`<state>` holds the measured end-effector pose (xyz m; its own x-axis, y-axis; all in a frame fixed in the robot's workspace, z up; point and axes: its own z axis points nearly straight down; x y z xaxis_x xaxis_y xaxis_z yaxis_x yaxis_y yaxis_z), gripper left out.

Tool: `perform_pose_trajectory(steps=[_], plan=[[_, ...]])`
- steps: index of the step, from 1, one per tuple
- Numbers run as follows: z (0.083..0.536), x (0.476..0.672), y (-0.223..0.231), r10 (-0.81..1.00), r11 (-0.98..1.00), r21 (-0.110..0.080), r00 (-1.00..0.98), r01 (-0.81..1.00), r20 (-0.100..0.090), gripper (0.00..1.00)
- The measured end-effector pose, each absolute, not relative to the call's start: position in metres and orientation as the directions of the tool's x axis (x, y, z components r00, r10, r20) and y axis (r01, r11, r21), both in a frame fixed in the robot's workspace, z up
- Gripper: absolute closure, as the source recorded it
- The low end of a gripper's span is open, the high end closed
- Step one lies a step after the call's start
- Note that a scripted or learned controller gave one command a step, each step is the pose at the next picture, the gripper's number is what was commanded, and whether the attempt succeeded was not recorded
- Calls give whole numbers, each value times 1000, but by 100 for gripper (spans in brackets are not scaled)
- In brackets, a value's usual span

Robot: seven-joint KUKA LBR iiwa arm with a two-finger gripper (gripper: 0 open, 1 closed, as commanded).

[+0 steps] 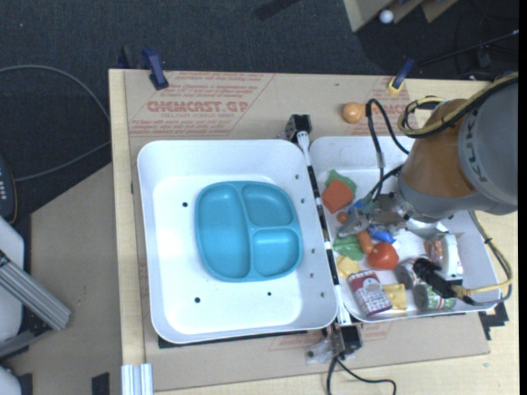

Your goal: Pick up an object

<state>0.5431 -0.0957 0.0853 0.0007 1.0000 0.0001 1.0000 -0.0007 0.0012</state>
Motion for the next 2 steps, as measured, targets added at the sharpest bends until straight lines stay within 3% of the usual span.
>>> perform_pose_trajectory(steps=[1,2], plan=[[86,496,-99,1000,-1,2,1,1000,0,0],[95,497,-99,1000,-2,5,2,1000,0,100]])
